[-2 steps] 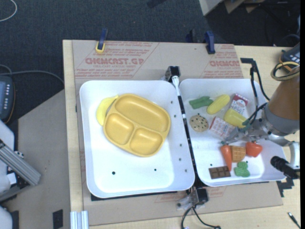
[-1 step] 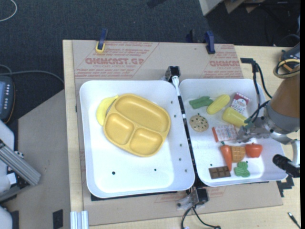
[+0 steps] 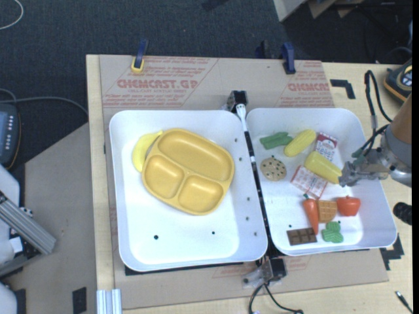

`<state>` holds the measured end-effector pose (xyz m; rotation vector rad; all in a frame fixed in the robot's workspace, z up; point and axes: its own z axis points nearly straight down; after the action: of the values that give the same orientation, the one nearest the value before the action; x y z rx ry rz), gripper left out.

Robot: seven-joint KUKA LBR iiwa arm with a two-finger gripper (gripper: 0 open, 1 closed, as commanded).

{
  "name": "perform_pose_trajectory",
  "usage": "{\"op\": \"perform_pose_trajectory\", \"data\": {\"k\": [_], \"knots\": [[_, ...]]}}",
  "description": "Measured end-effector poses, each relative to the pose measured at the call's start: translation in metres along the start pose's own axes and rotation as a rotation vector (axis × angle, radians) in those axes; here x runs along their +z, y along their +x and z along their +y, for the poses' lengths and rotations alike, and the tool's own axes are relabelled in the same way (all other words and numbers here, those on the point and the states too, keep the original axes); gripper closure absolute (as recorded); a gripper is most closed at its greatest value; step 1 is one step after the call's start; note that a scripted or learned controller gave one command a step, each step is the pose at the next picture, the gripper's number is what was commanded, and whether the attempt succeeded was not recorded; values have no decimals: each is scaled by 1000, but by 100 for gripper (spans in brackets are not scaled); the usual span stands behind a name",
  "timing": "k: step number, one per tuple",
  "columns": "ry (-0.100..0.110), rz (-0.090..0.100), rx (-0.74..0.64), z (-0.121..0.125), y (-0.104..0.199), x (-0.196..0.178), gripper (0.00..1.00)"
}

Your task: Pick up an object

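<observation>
Yellow block point(image 3: 322, 167) lies mid right bin point(image 3: 374, 235), touching the gripper point(image 3: 346, 177); we cannot tell its finger spacing. We count one corn point(image 3: 300, 142), one green pepper point(image 3: 274, 139), one cookie point(image 3: 273, 169), one carrot point(image 3: 311, 213), one chocolate bar point(image 3: 302, 236). Left bin point(image 3: 190, 244): one yellow tray point(image 3: 188, 171); bare floor along its near edge.

grey arm point(image 3: 400, 142) reaching in from the right, wrist low, gripper point(image 3: 348, 175) pointing left
</observation>
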<state>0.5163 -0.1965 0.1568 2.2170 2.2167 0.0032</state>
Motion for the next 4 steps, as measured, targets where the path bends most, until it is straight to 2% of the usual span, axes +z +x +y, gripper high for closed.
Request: {"op": "perform_pose_trajectory", "data": {"k": [1, 2, 3, 4], "knots": [[0, 0, -1, -8, 0, -49, 100], [1, 0, -1, -6, 0, -70, 100], [7, 6, -5, -3, 45, -68, 100], [8, 6, -6, -8, 106, -62, 100]]}}
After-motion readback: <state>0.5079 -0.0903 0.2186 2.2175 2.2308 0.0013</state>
